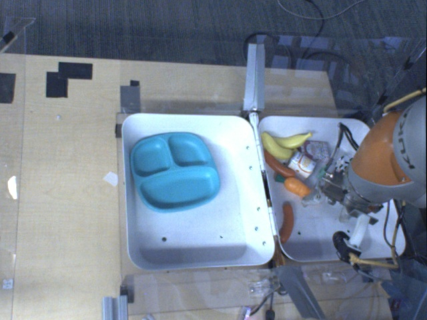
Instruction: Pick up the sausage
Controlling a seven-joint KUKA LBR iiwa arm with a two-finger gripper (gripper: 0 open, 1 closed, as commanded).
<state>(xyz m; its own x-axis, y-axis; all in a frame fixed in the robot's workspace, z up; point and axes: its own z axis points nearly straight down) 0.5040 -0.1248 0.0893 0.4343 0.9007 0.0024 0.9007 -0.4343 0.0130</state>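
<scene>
The sausage (287, 222), a reddish-brown stick, lies along the left wall of the right bin (313, 251), near its front. My gripper (325, 181) hangs over the middle of that bin, up and to the right of the sausage and apart from it. It is close to an orange carrot (297, 187). The arm's grey and orange wrist (383, 159) hides the bin's right part.
A yellow banana (285, 143), a second reddish stick (277, 167) below it and a small white can (304, 163) crowd the back left of the right bin. The left bin (193, 245) holds a blue divided plate (175, 171). Cables hang by the arm.
</scene>
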